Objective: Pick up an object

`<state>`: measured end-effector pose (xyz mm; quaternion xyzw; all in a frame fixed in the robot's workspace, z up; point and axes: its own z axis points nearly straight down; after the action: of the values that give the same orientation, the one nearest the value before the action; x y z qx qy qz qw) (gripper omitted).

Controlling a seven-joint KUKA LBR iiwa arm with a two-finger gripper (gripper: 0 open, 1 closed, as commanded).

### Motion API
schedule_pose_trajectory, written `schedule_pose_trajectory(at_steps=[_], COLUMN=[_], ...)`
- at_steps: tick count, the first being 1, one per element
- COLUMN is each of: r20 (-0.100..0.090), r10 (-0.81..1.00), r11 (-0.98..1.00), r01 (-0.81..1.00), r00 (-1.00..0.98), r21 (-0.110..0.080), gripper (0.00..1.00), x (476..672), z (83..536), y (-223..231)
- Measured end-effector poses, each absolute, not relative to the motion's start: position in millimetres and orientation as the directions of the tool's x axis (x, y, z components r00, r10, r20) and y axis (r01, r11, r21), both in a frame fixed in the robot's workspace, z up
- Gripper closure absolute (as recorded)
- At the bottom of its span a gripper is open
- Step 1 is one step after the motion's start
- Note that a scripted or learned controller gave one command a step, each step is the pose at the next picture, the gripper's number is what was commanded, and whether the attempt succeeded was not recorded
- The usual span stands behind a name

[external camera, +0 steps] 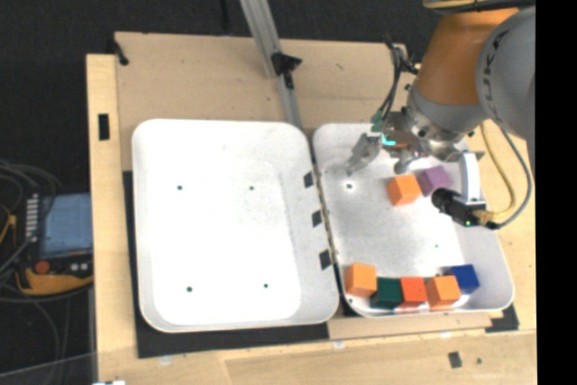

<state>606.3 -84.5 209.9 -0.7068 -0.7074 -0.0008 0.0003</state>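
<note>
The tabletop [207, 72] carries two white bins, and my arm [469, 59] reaches over the right bin [410, 239] while the left bin [225, 221] lies beside it. My claw [383, 153] hangs spread open above the right bin's far end, gripping nothing. Just beside it lie an orange block [404, 189] and a purple block [434, 178], touching, and along the near wall sit orange [361, 278], green [389, 291], orange-red [414, 289], orange [443, 289] and blue [464, 277] blocks.

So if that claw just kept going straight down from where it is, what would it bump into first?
Probably the bare white floor of the right bin, near its upper end. The gripper hangs left of the orange block, though depth is hard to judge here.
</note>
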Motion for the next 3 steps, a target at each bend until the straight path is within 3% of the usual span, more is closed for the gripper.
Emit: schedule_pose_trajectory(at_steps=[2, 3], r20=[-0.002, 0.001], r10=[1.000, 1.000], r11=[-0.004, -0.013], r01=[1.000, 1.000], r00=[0.004, 0.013], r21=[-0.003, 0.005], gripper=[0.00, 1.00], x=[606.8, 608.8], z=[97, 110], y=[-93, -93])
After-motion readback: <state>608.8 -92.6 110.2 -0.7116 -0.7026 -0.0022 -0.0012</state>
